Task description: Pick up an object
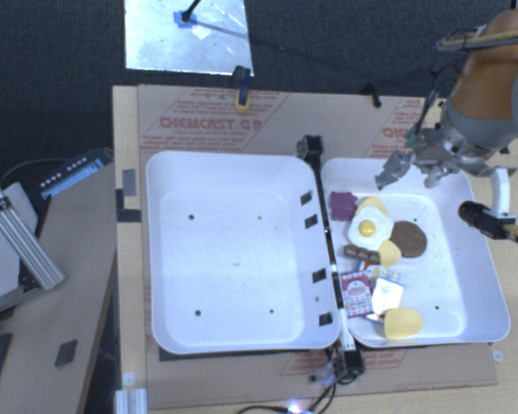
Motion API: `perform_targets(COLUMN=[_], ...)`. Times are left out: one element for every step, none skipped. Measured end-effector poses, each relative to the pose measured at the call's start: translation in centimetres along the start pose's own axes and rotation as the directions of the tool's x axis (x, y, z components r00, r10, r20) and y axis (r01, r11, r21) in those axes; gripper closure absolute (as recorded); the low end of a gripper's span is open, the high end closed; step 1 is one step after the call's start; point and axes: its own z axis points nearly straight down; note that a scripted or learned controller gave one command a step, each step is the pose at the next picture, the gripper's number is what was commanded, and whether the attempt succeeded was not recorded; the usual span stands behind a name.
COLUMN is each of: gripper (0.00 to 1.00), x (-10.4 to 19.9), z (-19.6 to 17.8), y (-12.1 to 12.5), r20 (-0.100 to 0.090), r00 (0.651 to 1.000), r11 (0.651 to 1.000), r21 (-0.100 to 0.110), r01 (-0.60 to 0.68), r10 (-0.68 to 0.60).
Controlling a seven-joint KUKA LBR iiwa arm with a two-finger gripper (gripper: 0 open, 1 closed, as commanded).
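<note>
Claw (413,172) over back edge of right bin (466,231), fingers spread, nothing btwn them. Objects clustered at bin's left side: fried egg (370,228), brown patty (408,239), purple piece (343,203), yellow chip (402,322). Left bin (233,248) beside it.

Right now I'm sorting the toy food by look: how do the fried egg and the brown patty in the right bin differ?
The fried egg is white with a yellow yolk; the brown patty is one dark colour. The egg has an irregular outline, the patty is a plain round disc. The egg lies nearer the divider between the bins, the patty farther toward the right bin's middle. Both lie flat, side by side.
</note>
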Motion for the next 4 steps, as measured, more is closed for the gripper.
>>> perform_targets(gripper=[0.0, 0.0, 0.0, 0.0], x=[0.5, 1.4, 2.1, -0.6], z=[15.1, 14.5, 14.8, 14.9], y=[-5.9, -10.6, -6.0, -10.9], r20=[-0.004, 0.001, 0.001, 0.001], r00=[1.0, 1.0, 1.0, 1.0], r11=[1.0, 1.0, 1.0, 1.0], r21=[0.004, -0.01, -0.005, 0.003], r01=[-0.005, -0.004, 0.003, -0.006], r10=[0.005, 0.004, -0.003, 0.006])
